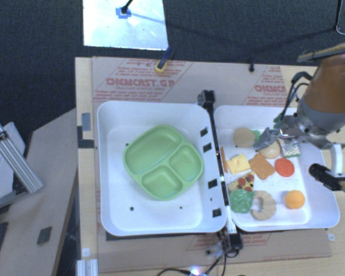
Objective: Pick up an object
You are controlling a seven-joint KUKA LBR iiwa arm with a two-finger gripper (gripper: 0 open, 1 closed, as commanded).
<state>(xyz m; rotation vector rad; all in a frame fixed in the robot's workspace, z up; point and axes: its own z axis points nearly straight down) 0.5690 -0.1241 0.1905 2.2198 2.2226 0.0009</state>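
The right bin [319,217] holds several toy foods: a tan bun [243,137], a yellow cheese wedge [238,164], an orange toast slice [261,167], a red tomato slice [284,167], an orange ball [295,199], a beige ring [264,205], a green leafy piece [240,200] and a small pizza slice [246,182]. My gripper [269,138] hangs low over the bin's back part, right above a pale tan piece [271,151] and beside a patterned square [290,149]. The arm's body hides what lies behind it.
The left bin [112,211] holds a light green divided plate [163,161]. A black divider with clips [214,160] runs between the bins. A black stub with a white bracket [328,177] juts over the right bin's right rim. A yellow marker [161,66] lies on the cardboard behind.
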